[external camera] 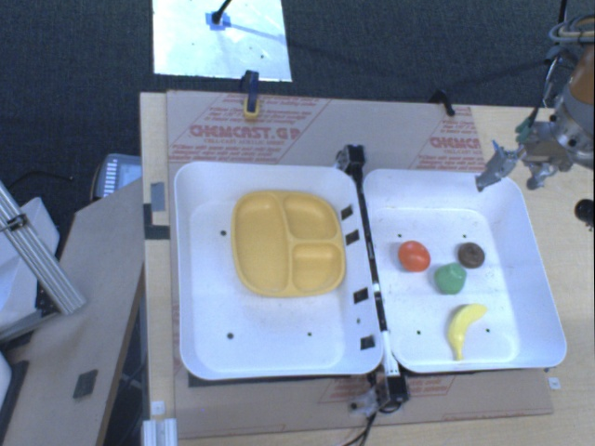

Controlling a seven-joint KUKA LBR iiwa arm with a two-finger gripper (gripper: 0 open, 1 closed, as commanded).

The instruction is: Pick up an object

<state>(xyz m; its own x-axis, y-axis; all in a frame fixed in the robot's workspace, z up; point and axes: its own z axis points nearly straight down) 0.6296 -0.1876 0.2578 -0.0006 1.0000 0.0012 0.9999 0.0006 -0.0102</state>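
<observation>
- Camera view, nearest first: a yellow curved plastic banana (465, 328) lies low in the right-hand shallow white bin (544, 342), close to that bin's front wall.
- Just above it sits a small green rounded toy fruit (450, 278), with an orange-red round ball-like fruit (414, 255) to its left and a small dark brown ring-shaped piece (471, 255) to its right; the three lie near one another, the green one perhaps touching neither.
- The left-hand shallow white bin (200, 342) bears a yellow plastic divided tray (286, 242) with three compartments, lying flat in its middle.
- The two-finger gripper (516, 167) hangs above the far right corner of the right bin, well apart from all four small objects; its two fingers look spread with nothing between them, though at this slant that reading is not certain.
- Handling, as a judgement: these pieces look light, stiff, hollow plastic, smooth and likely to slip or roll.
- The banana seems the fairest target, lying apart from the others; a pinch across its narrow middle should hold better than a grip on a round fruit.
- The tray looks too broad and flat to pinch anywhere but its rim.
</observation>
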